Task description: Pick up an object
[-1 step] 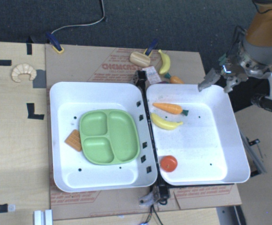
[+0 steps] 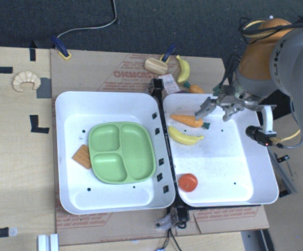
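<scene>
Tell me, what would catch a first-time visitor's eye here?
Probably the grey and orange robot arm reaching in from the right, its gripper spread open just above a carrot in the right bin. A banana lies right beside the carrot, with a tomato nearer the front. In the left bin, a bright green divided plate stands out against the white.
</scene>
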### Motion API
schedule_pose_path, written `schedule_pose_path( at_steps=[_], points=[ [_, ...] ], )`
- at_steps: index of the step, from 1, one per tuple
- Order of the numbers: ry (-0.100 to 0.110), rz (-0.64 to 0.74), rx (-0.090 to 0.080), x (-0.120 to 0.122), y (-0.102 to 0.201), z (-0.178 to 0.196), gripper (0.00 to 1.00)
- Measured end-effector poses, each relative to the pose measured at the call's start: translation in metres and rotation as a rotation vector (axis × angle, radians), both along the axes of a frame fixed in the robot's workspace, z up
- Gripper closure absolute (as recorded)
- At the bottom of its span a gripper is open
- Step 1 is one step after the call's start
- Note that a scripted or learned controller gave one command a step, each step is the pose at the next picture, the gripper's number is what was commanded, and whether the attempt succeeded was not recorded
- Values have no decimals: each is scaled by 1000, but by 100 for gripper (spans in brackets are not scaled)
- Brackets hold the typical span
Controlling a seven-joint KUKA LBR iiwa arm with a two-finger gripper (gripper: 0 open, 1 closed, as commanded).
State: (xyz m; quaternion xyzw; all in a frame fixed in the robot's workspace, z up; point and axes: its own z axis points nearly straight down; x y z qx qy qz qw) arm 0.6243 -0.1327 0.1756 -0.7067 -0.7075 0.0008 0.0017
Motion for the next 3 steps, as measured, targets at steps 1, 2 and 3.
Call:
schedule_pose_path(
  at_steps=[1, 2, 3],
  points=[
    [-24, 1, -8, 18, 26, -83, 0],
    [-5, 1, -3, 45, 19, -90, 0],
    [-5, 0, -3, 13, 28, -90, 0]
  ],
)
